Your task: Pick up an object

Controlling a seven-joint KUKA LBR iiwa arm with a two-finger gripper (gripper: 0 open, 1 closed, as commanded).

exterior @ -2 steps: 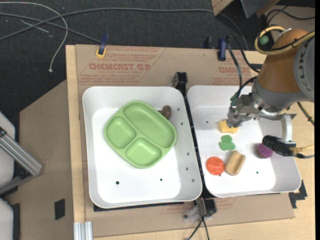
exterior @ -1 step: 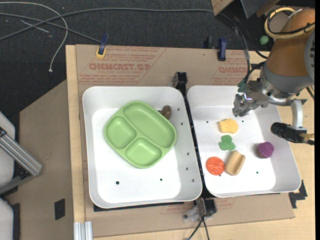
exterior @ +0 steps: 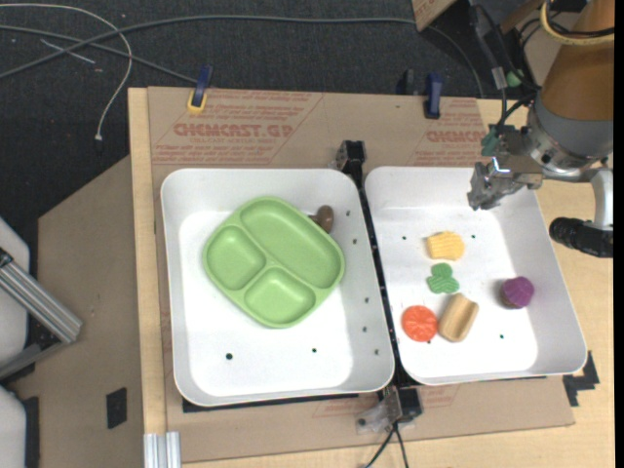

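Objects for picking lie mostly in the right bin: a yellow piece near the middle, a small green piece just below it, an orange round piece and a tan cylinder side by side toward the near edge, almost touching, and a purple ball apart from them, close to the right wall. None of them is lifted; all rest on the floor of the bin.

The gripper hangs over the far part of the right bin, near its far edge, and nothing sits under it or between its tips. The view does not let me say whether it is released or clenched, because it is small and dark here. It carries no object as far as I can see.

The left bin holds a green divided plate in its middle, and a small brown thing lies at the plate's far right rim.

My judgement is that the task is at its start. No object has been grasped. What is left is nearly everything: to choose a piece, come down over it, close on it and raise it. The yellow piece lies nearest to the gripper.
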